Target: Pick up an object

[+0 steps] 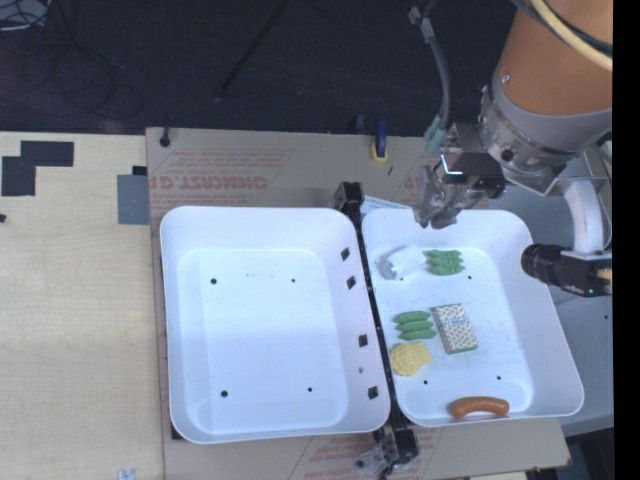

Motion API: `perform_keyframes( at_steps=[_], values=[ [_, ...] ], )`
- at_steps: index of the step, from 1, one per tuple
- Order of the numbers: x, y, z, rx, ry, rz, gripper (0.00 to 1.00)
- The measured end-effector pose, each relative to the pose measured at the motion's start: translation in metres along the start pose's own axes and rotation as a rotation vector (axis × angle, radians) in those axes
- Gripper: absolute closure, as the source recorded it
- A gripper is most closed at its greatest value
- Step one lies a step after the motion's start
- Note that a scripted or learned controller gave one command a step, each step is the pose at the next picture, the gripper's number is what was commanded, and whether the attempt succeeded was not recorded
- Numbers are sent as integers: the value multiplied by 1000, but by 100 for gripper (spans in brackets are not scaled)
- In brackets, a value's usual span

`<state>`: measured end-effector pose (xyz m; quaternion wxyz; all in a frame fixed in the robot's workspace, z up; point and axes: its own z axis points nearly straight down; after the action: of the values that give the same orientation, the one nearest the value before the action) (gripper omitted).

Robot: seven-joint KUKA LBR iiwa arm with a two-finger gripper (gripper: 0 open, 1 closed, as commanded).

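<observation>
End effector [437, 215] above the right bin's [545, 268] rear edge, finger state indiscernible; green pea pod [443, 261] lies just below

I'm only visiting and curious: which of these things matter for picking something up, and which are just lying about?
For the job: pincer; right white bin; green pea pods; orange sausage; yellow corn piece; patterned small box.

Lying about: left white bin; cardboard sheet.

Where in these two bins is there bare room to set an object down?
The left bin has bare floor from wall to wall. The right bin is crowded mid-floor around the green pods, patterned box and yellow piece; its far-right strip lies bare.
</observation>
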<state>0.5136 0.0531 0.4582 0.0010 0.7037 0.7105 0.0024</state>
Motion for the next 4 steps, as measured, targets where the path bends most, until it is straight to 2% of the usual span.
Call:
perform_keyframes(
  at_steps=[1,2,3,4],
  values=[
    [13,23,-35,3,-2,8,100],
    [26,-42,106,27,-5,10,100],
    [-34,-39,124,11,-4,15,100],
    [-124,-41,141,11,-4,19,100]
  ],
)
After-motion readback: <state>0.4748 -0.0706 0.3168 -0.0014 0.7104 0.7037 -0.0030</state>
